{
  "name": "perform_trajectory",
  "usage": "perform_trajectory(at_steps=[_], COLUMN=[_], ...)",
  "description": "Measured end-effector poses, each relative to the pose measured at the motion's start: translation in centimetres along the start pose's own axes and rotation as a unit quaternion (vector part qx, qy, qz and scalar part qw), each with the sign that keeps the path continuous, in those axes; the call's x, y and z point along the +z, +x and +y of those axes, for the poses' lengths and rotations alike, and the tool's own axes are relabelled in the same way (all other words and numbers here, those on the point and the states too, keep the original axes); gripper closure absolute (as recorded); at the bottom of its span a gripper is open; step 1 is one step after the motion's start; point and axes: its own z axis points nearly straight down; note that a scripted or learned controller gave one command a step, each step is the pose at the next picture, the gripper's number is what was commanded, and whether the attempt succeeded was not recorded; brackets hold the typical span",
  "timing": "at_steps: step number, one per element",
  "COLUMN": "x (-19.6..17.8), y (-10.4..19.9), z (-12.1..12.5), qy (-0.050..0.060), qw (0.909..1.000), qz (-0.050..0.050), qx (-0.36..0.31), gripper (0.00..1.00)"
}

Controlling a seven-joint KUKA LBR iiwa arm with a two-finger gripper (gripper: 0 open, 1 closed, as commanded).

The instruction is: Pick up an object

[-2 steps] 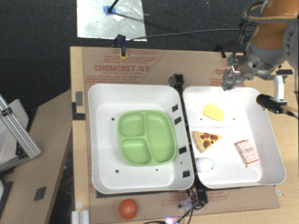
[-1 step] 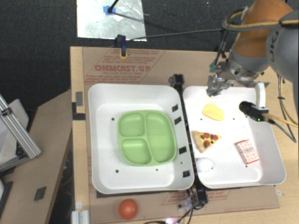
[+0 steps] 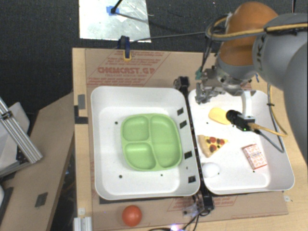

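the end effector [image 3: 204,95] hangs low over the far left corner of the right bin [image 3: 284,177]; whether it is clenched or released i cannot tell, and nothing seems to sit in it. just beside it lies a yellow piece [image 3: 218,115], then a pizza slice [image 3: 211,144], a red box [image 3: 253,156] and a white ball [image 3: 210,169] at the near edge. judging by this, the pick is not yet done.
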Motion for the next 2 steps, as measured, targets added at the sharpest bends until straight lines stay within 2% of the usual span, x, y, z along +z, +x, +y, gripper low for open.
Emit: perform_trajectory(at_steps=[2], x=[-0.8], y=[10.1], z=[-2.6], qy=[-0.001], qw=[1.0], qz=[0.0], qx=[0.0], gripper=[1.0])
